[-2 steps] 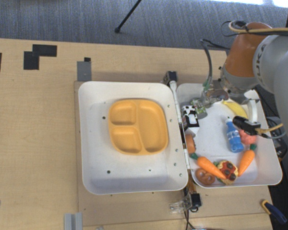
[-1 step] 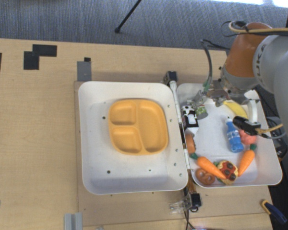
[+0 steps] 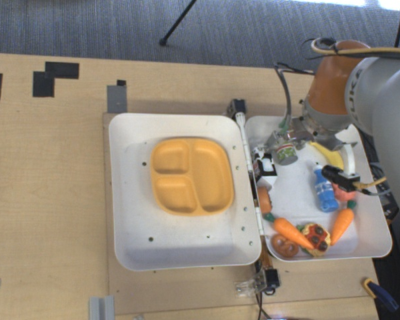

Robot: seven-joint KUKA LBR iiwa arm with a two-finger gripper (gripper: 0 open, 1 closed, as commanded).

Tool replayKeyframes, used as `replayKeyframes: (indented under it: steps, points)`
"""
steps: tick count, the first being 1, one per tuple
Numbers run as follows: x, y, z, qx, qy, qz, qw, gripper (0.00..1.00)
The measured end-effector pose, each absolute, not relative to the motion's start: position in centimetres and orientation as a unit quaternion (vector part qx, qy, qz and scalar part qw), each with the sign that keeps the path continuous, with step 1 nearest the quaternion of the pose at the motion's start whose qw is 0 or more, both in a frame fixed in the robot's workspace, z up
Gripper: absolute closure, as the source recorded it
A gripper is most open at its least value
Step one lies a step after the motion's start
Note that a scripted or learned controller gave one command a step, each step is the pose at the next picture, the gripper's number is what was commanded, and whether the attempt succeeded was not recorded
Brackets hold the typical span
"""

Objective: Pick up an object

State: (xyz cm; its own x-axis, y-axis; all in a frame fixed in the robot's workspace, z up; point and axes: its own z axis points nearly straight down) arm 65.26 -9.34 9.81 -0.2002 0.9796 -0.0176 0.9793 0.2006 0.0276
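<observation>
You are looking down on a pale wooden surface point(image 3: 47, 199) with two shallow white bins set side by side. Beyond its far edge lies dark ribbed carpet point(image 3: 87, 12), crossed by a thin black rod point(image 3: 185, 12) that slants down to the floor. Black tape marks point(image 3: 53, 77) sit on the surface at far left.

The left bin point(image 3: 130, 245) holds a yellow divided plate point(image 3: 190, 175), lying flat near its middle. The right bin point(image 3: 373, 242) is crowded: a blue bottle point(image 3: 325, 191) near its centre, a banana point(image 3: 330, 156) farther back, an orange carrot point(image 3: 292, 233) along the near side, a second carrot point(image 3: 342, 225) to its right, and a red and yellow item point(image 3: 315, 235) between them.

The arm point(image 3: 360, 92) reaches in from the right, orange band above the wrist. Its claw point(image 3: 285, 147) hangs over the far left part of the right bin; you cannot tell whether it is apart or together.
</observation>
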Motion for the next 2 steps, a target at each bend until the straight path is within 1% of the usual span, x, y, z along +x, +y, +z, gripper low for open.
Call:
replayKeyframes:
  steps: [1, 2]
  points:
    - [65.3, -9.1, 10.8, 0.631, 0.775, 0.0065, 0.015, 1.0]
    - [63.3, -2.0, 18.5, 0.695, 0.719, 0.0017, 0.001, 1.0]
